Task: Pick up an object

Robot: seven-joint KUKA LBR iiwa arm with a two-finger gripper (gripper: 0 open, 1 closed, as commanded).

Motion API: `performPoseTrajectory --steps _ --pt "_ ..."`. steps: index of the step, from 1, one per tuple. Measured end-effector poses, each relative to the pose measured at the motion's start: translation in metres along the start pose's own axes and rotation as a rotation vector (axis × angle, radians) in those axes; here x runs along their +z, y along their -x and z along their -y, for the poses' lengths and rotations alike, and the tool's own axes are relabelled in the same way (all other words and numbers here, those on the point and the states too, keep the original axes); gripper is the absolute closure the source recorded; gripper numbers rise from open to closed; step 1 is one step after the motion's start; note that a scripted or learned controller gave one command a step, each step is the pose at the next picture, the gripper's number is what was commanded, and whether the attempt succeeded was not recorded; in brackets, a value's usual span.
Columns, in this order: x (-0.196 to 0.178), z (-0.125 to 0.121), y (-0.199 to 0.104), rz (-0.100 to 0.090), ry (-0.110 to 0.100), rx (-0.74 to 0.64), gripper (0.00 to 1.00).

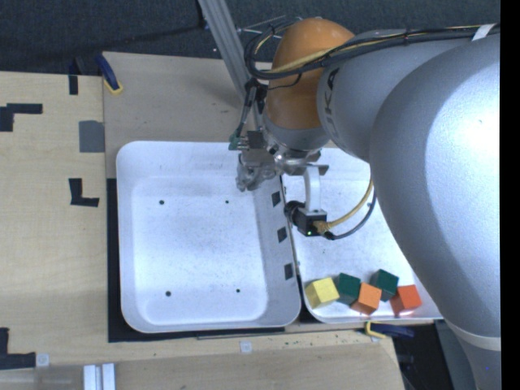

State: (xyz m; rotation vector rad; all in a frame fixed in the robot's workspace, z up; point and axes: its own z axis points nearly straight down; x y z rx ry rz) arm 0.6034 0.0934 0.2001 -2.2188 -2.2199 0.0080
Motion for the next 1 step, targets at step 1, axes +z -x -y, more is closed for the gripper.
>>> performPoseTrajectory --steps 1 --pt "-0.0106 -0.0011 0.0 -0.001 0.002 -0.001 1.0"
